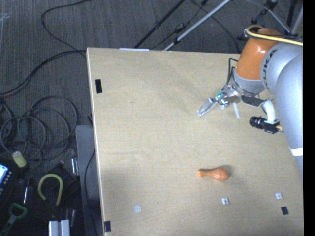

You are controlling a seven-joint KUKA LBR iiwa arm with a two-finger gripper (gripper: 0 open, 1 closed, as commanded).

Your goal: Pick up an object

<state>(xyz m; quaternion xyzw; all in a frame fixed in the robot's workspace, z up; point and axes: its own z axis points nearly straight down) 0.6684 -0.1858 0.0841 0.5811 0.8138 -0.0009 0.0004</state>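
While scanning from the far left: loops of black cable [39, 127] on dark carpet, with a curved green hook shape [49, 186] below them. Further right, a tan tabletop [147, 132], slanted in view, with a small black mark [99, 86] near its upper left corner. Above its far edge, pale tripod legs [211, 9] crossing the carpet. Low on the tabletop, right of centre, the orange object [214, 174]: pear-shaped, lying on its side, narrow end pointing left, fatter end to the right, touching nothing but the surface. Near it, lower right, 3 small square marks [225, 200]. Up and to the right, well apart from the orange object, the gripper [219, 113], tilted down toward the left, its 2 fingers [204, 109] spread apart with nothing between them, only bare tabletop beneath. Behind it, the orange band [256, 53], then the grey arm [290, 92] along the right side, with a black knob [261, 123] sticking out to the left below the wrist.
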